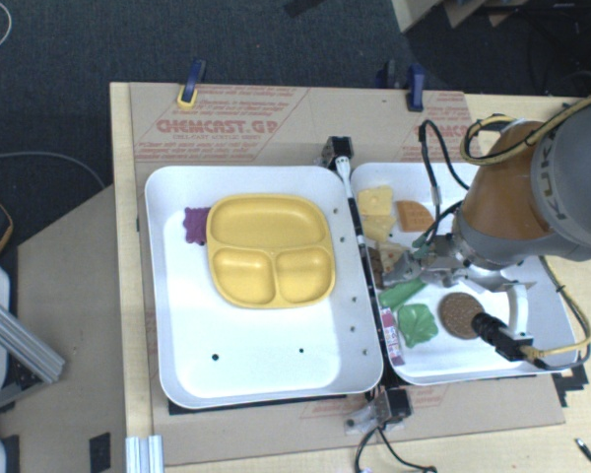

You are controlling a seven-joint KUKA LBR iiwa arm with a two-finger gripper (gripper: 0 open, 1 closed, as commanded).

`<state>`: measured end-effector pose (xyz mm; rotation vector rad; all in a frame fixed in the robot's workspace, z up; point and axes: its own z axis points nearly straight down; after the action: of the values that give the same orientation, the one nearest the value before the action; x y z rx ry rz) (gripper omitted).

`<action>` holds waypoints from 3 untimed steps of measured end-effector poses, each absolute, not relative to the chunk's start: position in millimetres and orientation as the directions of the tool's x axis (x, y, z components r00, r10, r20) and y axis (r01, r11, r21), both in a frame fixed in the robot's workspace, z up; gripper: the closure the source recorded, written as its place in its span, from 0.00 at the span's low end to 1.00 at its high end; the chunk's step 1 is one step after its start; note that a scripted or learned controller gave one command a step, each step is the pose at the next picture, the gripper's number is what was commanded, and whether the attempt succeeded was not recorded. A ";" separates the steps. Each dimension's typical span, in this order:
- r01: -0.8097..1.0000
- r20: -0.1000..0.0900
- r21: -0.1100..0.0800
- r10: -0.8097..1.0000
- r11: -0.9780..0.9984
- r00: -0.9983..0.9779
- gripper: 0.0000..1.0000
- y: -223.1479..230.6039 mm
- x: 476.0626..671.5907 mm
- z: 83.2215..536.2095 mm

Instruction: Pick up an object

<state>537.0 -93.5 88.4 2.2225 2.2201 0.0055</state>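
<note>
Pincer [424, 262] is reaching into the right bin [552, 358], grip state impossible to tell; the green leaf toy [415, 321] at lower centre-right is looking light and soft, best pinched mid-body

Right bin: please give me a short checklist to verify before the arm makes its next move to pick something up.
1. Objects to pick are in the right bin: ok, green piece, brown disc, yellow block.
2. Gripper is over that bin: ok.
3. Gripper state: cannot tell.
4. Something already held: cannot tell.
5. Yellow tray in the left bin is away from the arm: ok.
</note>
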 end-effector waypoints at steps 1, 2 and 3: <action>1.000 0.003 0.009 1.000 0.000 0.000 1.00 -92.4 538.4 100.3; 1.000 -0.002 0.008 1.000 0.001 -0.001 1.00 -96.2 540.3 163.6; 1.000 -0.002 0.008 1.000 0.002 -0.002 1.00 -91.1 547.6 210.0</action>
<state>547.6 -91.1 210.0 2.2144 2.2191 0.0065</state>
